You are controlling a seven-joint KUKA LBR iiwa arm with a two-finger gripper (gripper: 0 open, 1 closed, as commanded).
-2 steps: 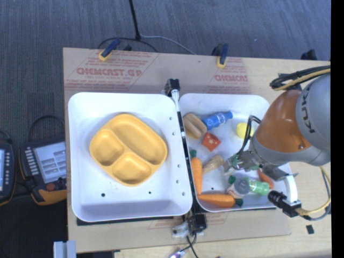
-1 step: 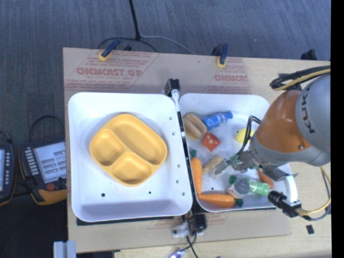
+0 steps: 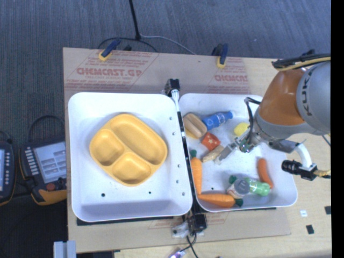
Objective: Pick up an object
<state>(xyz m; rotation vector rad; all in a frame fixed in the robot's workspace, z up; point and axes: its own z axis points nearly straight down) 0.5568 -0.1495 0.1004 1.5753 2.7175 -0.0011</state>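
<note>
Hand (image 3: 232, 148) low inside right bin (image 3: 279, 200), beside orange block (image 3: 210, 141); whether clenched or released, cannot tell. Objects around it: blue bottle (image 3: 217, 119), bread roll (image 3: 194, 126), carrots (image 3: 196, 174), green bottle (image 3: 250, 187). Left bin (image 3: 80, 144) carries yellow tray (image 3: 128, 148).

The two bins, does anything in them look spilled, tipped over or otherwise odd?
Nothing looks spilled or damaged. The right bin holds a loose jumble lying flat: carrots, a blue bottle, a green bottle. The yellow tray sits askew in the left bin.

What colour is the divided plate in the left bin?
Yellow. The divided plate shows clearly in the camera view, lying in the left bin.
</note>
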